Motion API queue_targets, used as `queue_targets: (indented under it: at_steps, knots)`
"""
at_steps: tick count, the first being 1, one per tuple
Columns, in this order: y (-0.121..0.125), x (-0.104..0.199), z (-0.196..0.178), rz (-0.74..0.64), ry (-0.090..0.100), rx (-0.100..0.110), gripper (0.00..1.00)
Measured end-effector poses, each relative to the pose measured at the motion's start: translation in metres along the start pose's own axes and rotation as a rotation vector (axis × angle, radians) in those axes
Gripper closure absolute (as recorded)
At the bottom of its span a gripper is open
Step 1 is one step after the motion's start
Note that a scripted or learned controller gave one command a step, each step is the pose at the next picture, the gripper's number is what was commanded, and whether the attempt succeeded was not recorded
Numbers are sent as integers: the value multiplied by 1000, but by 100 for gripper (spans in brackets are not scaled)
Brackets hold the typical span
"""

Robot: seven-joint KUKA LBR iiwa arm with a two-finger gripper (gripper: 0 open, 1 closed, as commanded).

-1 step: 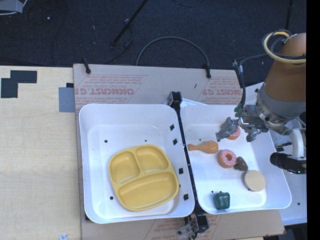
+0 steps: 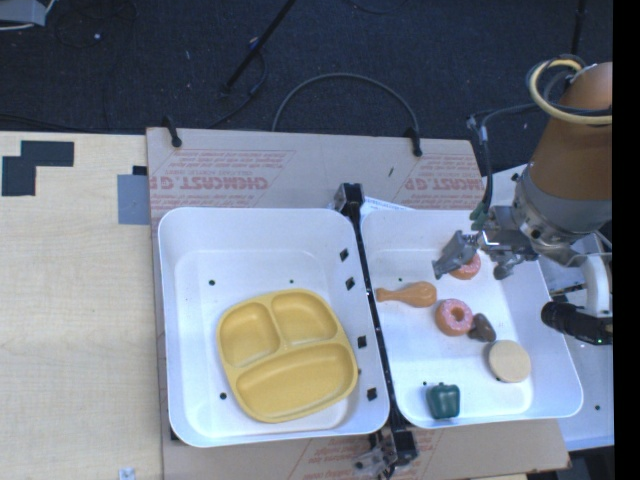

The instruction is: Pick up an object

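**Ana:** While the arm (image 2: pixel 568 158) reaches in from the right, where is its pincer (image 2: pixel 462 255) exactly?

**Tomas:** It is over the right bin (image 2: pixel 545 393), near the back part of it. The grey fingers point to the left, and something small and orange-pink (image 2: pixel 468 265) shows just beside their tips. I cannot tell if this thing sits between the fingers or only lies under them, so I also cannot tell if the pincer is apart or together.

**Ana:** What else lies in that bin?

**Tomas:** A tan piece shaped like a drumstick (image 2: pixel 408 294) lies near the divider between the bins. A pink doughnut (image 2: pixel 454 316) is just to the right of it, and a small dark brown lump (image 2: pixel 482 328) touches the doughnut, or nearly so. Nearer the front there is a pale round disc (image 2: pixel 509 360), and a dark green pepper (image 2: pixel 443 400) sits close to the front wall.

**Ana:** And the left bin (image 2: pixel 190 268)?

**Tomas:** It holds a yellow tray (image 2: pixel 288 354) with three compartments, turned at a slant. Both bins rest on a sheet of cardboard (image 2: pixel 300 173) on the pale wooden surface (image 2: pixel 70 318).
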State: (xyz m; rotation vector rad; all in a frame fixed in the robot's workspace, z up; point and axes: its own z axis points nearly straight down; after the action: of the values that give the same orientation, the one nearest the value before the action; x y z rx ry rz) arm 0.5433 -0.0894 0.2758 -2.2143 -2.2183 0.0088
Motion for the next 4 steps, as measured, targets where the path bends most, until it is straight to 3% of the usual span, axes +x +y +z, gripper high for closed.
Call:
queue_targets:
  at_steps: [2, 3, 4]
  knots:
    - [-1, 3, 96, 1, 1, 5, 0]
    - [1, -2, 161, 1, 1, 6, 0]
    - [2, -3, 151, 7, 2, 8, 100]
